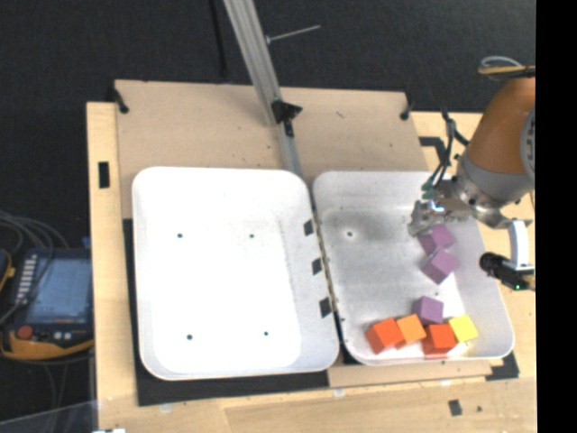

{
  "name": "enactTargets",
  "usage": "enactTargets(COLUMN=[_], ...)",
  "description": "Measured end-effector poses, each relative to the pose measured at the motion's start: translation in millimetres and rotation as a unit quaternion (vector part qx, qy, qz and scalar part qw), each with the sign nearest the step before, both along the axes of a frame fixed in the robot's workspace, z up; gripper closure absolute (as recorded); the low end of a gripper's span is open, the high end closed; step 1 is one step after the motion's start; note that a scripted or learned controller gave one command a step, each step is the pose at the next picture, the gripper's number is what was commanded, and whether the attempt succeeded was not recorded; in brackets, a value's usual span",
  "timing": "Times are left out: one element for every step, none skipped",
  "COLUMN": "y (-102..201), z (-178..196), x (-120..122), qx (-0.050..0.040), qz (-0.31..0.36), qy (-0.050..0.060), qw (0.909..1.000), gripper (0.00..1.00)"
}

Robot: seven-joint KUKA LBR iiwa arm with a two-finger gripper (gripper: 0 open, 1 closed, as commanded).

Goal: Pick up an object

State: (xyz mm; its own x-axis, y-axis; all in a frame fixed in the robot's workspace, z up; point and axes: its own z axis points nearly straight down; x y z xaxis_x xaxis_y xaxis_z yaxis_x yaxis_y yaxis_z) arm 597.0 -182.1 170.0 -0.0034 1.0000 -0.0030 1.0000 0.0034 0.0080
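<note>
A: Where is the gripper [425,216] sitting right now?

B: It is hanging over the right bin [361,269], near the bin's far right corner, with the grey and orange arm [500,147] reaching in over the bin's right rim. Its tip is just beside the upper purple block [438,239], at that block's far left corner.

A: Is it gripping that block?

B: I am not seeing any block between the fingers, so I am not calling it a hold. Whether the fingers are apart or together, I cannot tell; they are too small and blurred against the white floor.

A: What is lying in that bin?

B: 3 purple blocks, for a start. The upper one and a second purple block [441,265] are sitting close together by the right rim, and a third purple block [431,309] is resting further toward the near edge. Along the near edge, a red-orange block [386,335], an orange block [412,328], another red-orange block [441,337] and a yellow block [463,328] are bunching together in a row, toward the near right corner.

A: And the left bin [221,269]?

B: It is sitting alongside, its right rim against the other bin's left rim.

A: So how far along is the pick?

B: I am judging it as early: the approach is looking done, but every block is resting on the bin floor. Closing on one and lifting it are what is left.
</note>
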Motion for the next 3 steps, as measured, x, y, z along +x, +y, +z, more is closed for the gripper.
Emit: enactTargets(y=[-1.8,51.2,95.2], z=[52.3,66.1,73.0], x=[1.5,10.5,17.6], qx=[0.0001,0.0018,0.0017], qz=[0.000,0.002,0.002], qy=[0.000,0.002,0.002], qw=[1.0000,1.0000,1.0000], gripper=[1.00,1.00,1.00])
